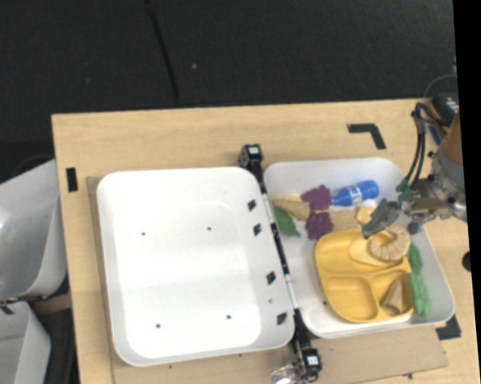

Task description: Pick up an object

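Note:
The right bin (315,321) holds a pile of small things. Among them are a yellow divided plate (350,290), a blue bottle (356,193), purple pieces (316,198), a green piece (285,222) and a tan wedge (290,204). A round tan object (388,249) rests on the plate's upper right corner. My gripper (397,220) hangs just above that tan object at the bin's right side. It is open, one grey finger (382,216) to the left and the other to the right, with nothing between them.
The left bin (180,261) lies beside the right one, with a black clip (250,154) at the top of the seam between them. A long green item (417,281) lies along the right bin's right wall, and a tan cone (394,298) sits on the plate's lower corner.

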Robot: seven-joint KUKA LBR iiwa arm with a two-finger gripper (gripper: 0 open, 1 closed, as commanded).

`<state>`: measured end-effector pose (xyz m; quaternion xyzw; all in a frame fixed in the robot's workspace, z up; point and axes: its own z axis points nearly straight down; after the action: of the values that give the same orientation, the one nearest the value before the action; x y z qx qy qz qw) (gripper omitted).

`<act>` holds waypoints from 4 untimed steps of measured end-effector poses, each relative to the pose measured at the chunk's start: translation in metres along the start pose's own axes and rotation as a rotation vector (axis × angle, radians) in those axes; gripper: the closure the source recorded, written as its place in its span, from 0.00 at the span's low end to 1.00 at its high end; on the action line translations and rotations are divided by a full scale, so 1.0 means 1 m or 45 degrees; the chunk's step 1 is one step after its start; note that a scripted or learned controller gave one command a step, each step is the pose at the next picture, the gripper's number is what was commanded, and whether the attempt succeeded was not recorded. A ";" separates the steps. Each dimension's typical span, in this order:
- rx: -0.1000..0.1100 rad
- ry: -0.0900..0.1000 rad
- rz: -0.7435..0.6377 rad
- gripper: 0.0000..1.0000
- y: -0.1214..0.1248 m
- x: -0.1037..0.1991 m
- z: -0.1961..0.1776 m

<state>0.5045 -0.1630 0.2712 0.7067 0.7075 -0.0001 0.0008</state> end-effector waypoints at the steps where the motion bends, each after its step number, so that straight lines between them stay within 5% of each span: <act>1: -0.015 0.000 -0.010 0.00 -0.013 0.063 -0.101; 2: -0.005 -0.001 -0.004 1.00 -0.013 0.060 -0.106; 3: -0.016 -0.010 0.009 1.00 -0.015 -0.022 -0.207; 4: 0.010 0.000 0.007 1.00 -0.016 -0.069 -0.117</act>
<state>0.4882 -0.2315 0.3887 0.7088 0.7054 -0.0028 -0.0020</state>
